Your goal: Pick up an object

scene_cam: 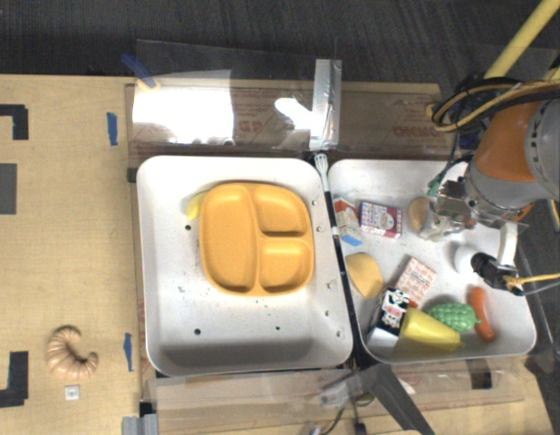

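Your pincer [440,217] sits low in the right bin [520,333]; can't tell its state. It's probably crowding the tan round toy [418,214], which may skid away.

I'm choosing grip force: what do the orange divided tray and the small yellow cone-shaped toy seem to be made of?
The orange divided tray looks like moulded plastic, smooth and matte, with rounded compartment edges. The small yellow cone-shaped toy seems to be plastic or rubber, with an even colour and a soft sheen; which one can't be told.

Left bin [162,270]: orange divided tray [256,237]. Right bin [520,329]: tool [443,220], milk carton [379,217], yellow lemon [363,274], carrot [481,313]. Table [53,270]: croissant [70,352].
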Available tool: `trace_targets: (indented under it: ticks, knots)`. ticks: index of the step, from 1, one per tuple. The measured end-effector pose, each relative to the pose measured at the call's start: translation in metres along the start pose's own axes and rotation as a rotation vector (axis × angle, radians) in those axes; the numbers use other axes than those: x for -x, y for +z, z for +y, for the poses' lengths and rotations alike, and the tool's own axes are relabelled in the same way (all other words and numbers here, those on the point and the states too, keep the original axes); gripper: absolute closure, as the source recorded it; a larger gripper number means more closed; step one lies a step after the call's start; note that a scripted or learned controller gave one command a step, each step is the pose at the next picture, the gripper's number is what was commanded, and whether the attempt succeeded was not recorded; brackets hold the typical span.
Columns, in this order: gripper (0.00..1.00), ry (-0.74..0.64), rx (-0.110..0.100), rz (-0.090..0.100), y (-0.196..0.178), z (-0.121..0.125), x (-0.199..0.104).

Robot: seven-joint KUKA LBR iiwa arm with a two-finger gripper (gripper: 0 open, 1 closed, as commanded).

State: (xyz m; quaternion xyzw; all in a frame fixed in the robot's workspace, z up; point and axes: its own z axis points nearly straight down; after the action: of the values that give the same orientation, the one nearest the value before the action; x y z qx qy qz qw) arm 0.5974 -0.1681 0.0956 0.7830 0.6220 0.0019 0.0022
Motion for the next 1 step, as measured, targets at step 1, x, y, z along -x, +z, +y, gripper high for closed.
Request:
trace_targets:
  ticks: [1]
  knots:
    - [1.0,-0.001,-0.002,0.001,-0.007,0.0005,-0.0004]
